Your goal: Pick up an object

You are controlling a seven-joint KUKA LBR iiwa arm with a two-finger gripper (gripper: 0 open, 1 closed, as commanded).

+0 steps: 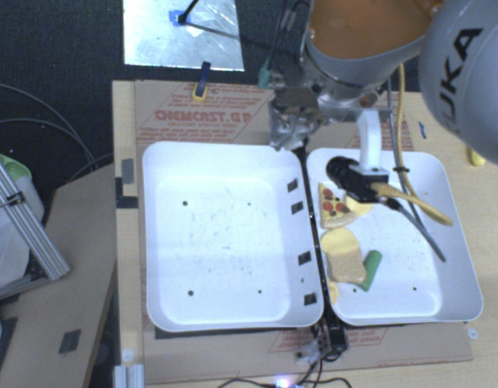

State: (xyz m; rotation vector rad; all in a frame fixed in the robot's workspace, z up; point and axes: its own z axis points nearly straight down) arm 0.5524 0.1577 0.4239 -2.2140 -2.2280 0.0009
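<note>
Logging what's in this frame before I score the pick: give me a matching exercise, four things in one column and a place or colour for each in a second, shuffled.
Things:
1. pizza slice
2. cheese wedge
3. green cylinder
4. gripper

Descriptions:
A. over the far rim of the left bin, at the corner next to the right bin
B. pale yellow, in the right bin close to the divider
C. red spots on top, farthest back of the three pieces
D. just right of the wedge, beside it

Pairs: 1-C, 2-B, 3-D, 4-A
</note>
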